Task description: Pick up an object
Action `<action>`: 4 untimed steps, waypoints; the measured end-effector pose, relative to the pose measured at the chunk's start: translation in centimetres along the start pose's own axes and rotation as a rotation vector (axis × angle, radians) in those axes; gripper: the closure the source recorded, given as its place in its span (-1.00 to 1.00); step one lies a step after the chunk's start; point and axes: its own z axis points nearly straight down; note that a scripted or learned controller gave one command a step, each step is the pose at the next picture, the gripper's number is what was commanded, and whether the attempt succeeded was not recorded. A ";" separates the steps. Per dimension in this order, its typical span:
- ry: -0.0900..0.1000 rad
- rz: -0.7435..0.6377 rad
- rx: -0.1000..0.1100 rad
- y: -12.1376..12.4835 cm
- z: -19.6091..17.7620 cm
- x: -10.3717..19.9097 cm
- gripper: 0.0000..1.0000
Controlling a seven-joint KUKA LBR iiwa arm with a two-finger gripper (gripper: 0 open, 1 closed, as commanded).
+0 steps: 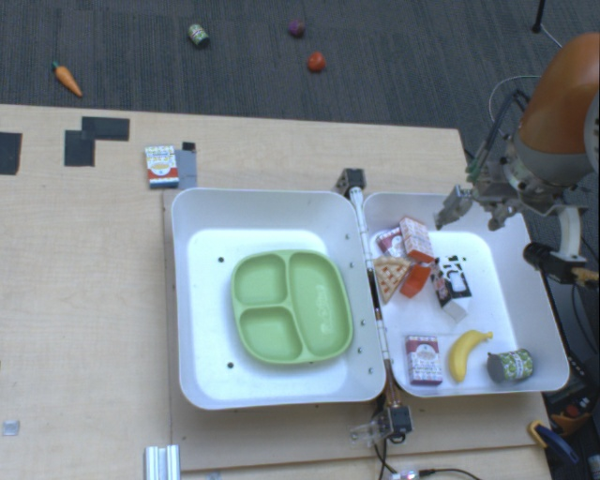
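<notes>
Two shallow white plastic bins side by side on a pale wooden bench (84,300), joined along a central seam. In the left bin (202,375): one pale green plastic tray with three compartments (292,307), lying flat near the middle, tilted slightly.

In the right bin (525,309), a scatter of small toys. Near the top left corner, a red and white carton (413,239) leaning over a small pale packet (389,244). Just below, a triangular slice of toy pizza (389,275) touching a red-orange pepper-like piece (415,278). Beside these to the right, a black and white printed box (453,279) on a white base. Along the bottom edge, from left to right: a red and white snack box (424,360), a yellow plastic banana (465,352) lying just beside it, and a green tin can on its side (511,366) near the banana's tip.

Grey and orange arm (562,103) entering from the right, with its two-finger gripper (476,208) poised above the upper right part of the right bin, fingers spread apart, nothing between them, well apart from every toy below.

Outside the bins: a small red and white box (161,166) on the bench top beside a grey block (187,167), dark tape patches (92,139) further left. On the dark carpet beyond the bench, a toy carrot (67,79), a small can (197,36), a purple piece (296,28) and a red round piece (316,62).
</notes>
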 end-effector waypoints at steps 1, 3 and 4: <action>-0.002 0.002 -0.002 -8.3 14.8 -1.9 -1.00; -0.003 0.002 -0.017 -12.3 13.6 1.2 1.00; -0.003 0.002 -0.016 -12.3 13.6 1.2 -1.00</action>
